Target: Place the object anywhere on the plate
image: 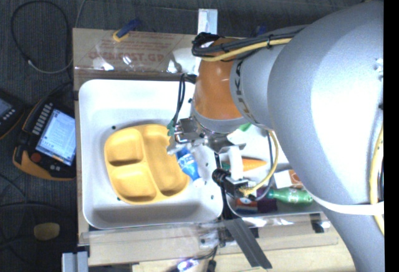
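Arm (299,96) comes in from the right, big grey link covering most of the right side, orange band (215,87) above the wrist sits over the divide between the two bins. Gripper (190,161) points down at the right edge of the left bin (93,140). Jaw state: cannot tell, the wrist hardware and cabling hide the tips.

Blue-and-white object (187,163) sits right at the gripper, under the wrist, at the right rim of the yellow plate (140,161). Cannot tell if it is held between the jaws or just lying beneath them. It looks to overlap the plate's right edge, touching or just above it; contact unclear.

Plate is a yellow compartment tray, lying flat in the left bin, left of the gripper. Its compartments left of the gripper look bare.

Right of the gripper, in the right bin (249,211), mostly hidden by the arm: an orange carrot-like item (254,165) just beside the wrist, a green bottle (290,196) lower right of it, a dark item (265,205) near the bottle. Black cable (224,46) loops over the wrist.

Far left of the gripper, off the bench, a handheld pendant with a lit screen (53,136) lies on the dark floor. A cardboard sheet (134,49) lies behind the left bin.
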Robot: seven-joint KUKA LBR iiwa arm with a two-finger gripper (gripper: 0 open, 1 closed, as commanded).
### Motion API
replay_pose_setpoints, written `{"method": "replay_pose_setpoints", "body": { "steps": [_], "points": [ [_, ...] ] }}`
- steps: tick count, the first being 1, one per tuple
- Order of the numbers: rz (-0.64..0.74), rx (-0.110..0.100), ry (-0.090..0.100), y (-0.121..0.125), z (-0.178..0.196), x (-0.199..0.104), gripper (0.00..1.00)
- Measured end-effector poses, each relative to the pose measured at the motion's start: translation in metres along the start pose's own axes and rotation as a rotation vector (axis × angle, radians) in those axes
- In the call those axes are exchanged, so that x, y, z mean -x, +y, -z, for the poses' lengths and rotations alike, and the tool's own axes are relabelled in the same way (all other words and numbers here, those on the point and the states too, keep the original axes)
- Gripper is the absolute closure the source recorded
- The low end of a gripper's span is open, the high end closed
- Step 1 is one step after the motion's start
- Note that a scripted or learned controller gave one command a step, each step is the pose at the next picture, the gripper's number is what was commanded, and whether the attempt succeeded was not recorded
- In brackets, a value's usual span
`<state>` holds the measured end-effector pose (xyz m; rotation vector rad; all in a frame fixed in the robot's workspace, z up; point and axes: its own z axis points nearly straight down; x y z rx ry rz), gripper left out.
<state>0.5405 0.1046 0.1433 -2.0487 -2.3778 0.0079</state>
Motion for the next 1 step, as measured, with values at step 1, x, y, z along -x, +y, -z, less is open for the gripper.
{"method": "replay_pose_setpoints", "body": {
  "steps": [1],
  "points": [
    [0.0, 0.0, 0.0, 0.0001, 0.0001, 0.0, 0.0]
  ]
}}
